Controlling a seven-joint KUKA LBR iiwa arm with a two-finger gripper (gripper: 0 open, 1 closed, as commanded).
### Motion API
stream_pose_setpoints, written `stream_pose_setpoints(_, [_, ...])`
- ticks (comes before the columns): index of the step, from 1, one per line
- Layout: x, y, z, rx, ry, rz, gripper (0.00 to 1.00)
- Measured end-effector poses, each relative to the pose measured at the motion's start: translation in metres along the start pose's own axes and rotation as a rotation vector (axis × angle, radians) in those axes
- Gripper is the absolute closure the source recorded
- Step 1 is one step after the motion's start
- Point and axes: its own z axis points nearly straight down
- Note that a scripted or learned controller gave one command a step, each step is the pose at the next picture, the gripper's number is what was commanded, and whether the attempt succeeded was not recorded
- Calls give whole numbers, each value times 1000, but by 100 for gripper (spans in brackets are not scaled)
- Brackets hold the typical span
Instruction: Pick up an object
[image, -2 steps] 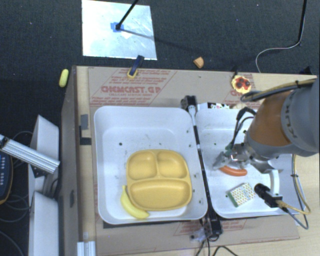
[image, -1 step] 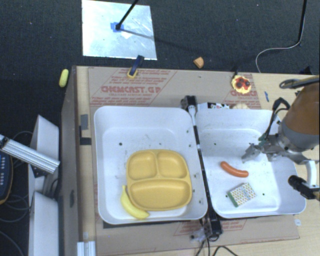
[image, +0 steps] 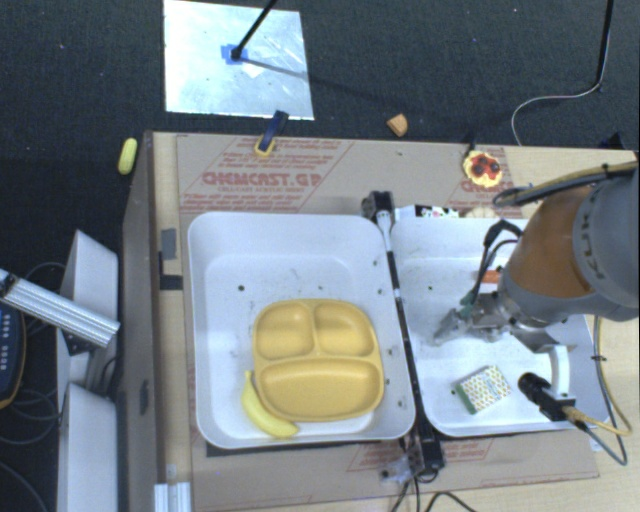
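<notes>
Left shallow white plastic bin (image: 225, 260): yellow 3-compartment plastic tray (image: 318, 358), yellow plastic banana (image: 262, 411) touching its lower-left edge. Right shallow white bin (image: 440, 262): small green-and-white patterned rectangular sponge (image: 482, 388) near the front. My gripper (image: 447, 328) is down over the right bin floor; aperture: cannot tell. Sponge lies near it, toward the front-right, apart.

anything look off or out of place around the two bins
A few small things lie outside the bins: a yellow oblong piece and a small tan lump on the dark floor, and a round orange-red object on the cardboard.
</notes>
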Motion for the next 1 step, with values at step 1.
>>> stream_pose_setpoints(1, [-55,32,-81,-4,-3,3,0])
